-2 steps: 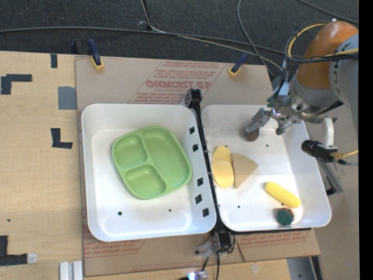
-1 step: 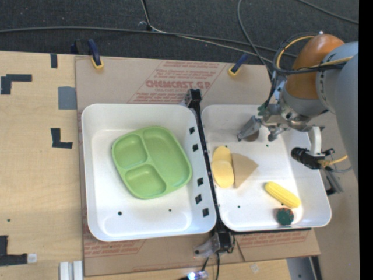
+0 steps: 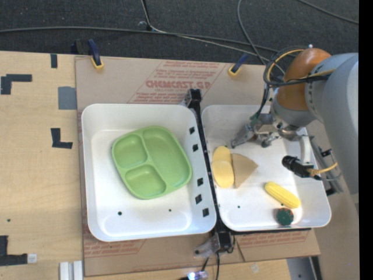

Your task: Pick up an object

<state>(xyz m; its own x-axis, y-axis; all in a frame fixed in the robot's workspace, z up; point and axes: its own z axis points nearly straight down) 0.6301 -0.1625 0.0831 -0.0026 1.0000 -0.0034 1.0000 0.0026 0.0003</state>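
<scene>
Green divided plate [image 3: 151,161] fills left bin [image 3: 99,214]; yellow corn [image 3: 282,195] lies right.

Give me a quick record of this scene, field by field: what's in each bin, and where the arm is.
left bin: green divided plate, lying flat near the middle
right bin: yellow oval piece by the divider, tan wedge touching its right side, yellow corn cob, small dark green ball near the front edge
arm: reaches in from the right, over the right bin's back part
end effector: above bare bin floor, behind the wedge; nothing seen between its fingers
task state: no object picked up yet
</scene>
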